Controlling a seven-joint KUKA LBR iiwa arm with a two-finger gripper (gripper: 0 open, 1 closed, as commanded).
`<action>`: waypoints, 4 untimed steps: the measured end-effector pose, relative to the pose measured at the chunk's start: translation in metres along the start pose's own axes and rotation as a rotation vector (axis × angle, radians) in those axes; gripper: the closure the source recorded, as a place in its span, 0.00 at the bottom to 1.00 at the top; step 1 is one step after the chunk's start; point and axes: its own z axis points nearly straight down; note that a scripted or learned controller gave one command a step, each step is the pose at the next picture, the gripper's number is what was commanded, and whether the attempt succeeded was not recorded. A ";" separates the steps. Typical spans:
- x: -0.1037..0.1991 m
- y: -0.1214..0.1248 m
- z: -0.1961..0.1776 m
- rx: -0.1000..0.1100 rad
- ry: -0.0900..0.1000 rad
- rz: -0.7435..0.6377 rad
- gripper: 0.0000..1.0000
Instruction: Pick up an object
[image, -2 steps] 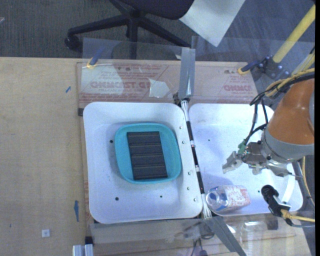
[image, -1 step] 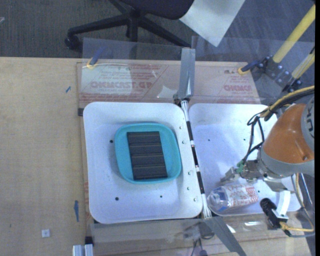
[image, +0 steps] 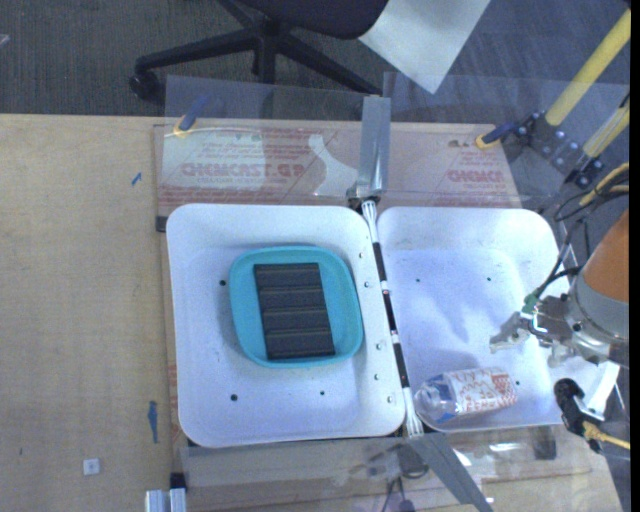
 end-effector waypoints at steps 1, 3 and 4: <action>0.045 -0.012 0.044 -0.005 0.002 -0.043 0.00; 0.045 -0.011 0.033 -0.008 0.002 -0.041 0.00; -0.021 0.006 0.020 0.000 0.000 -0.110 0.00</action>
